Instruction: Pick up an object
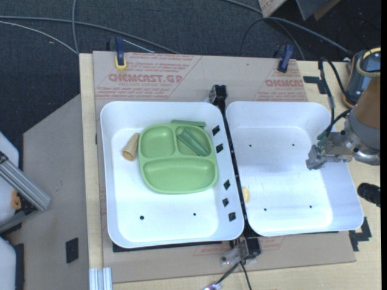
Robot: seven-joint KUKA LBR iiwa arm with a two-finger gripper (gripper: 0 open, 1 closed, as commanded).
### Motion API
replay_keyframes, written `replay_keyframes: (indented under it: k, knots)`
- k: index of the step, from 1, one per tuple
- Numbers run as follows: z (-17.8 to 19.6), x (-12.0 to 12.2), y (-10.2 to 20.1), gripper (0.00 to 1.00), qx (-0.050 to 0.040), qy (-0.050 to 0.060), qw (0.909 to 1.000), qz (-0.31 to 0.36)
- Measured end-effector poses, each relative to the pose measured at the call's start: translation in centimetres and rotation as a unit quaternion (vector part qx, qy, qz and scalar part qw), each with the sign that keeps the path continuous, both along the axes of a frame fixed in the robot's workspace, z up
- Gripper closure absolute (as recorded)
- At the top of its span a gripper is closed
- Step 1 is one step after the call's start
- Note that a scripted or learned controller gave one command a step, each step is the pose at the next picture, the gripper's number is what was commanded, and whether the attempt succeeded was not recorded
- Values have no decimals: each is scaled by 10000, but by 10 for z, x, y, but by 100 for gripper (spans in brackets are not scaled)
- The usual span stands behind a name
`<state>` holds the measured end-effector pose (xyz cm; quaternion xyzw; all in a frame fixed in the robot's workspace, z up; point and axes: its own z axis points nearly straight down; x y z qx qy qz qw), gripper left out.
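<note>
The counter (151, 65) carries 2 shallow white bins side by side, and everything worth grabbing sits in the left bin (115, 180), while the arm (369, 113) hangs over the right bin (284, 180). That is the whole story of the next move: the things lie well away from the jaws (315, 159), across the divider (227, 156) between the bins, toward the left of the view.

The biggest thing there is the green divided plate (178, 177), lying flat in the upper half of the left bin, its long side running roughly left to right. A darker green piece (193, 141) rests in the plate's upper right compartment, slanted down to the right. Just beside the plate's left edge lies a small tan cone (130, 147), near upright in the view, wide end lower.

A tiny yellowish bit (245, 194) sits against the divider on the right bin's side, nearer the jaws than anything else.

The jaws hover near the right bin's right wall. I cannot tell if they are parted or closed, and I see nothing between them.
</note>
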<state>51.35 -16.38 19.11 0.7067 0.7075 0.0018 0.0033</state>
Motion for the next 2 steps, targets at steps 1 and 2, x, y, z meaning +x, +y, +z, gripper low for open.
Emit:
replay_keyframes:
  k: [1, 2]
  knots:
    - [56, -1, 10, 100, 3, 2, 10000, 6]
    - [104, 0, 10, 100, 3, 7, 10000, 4]
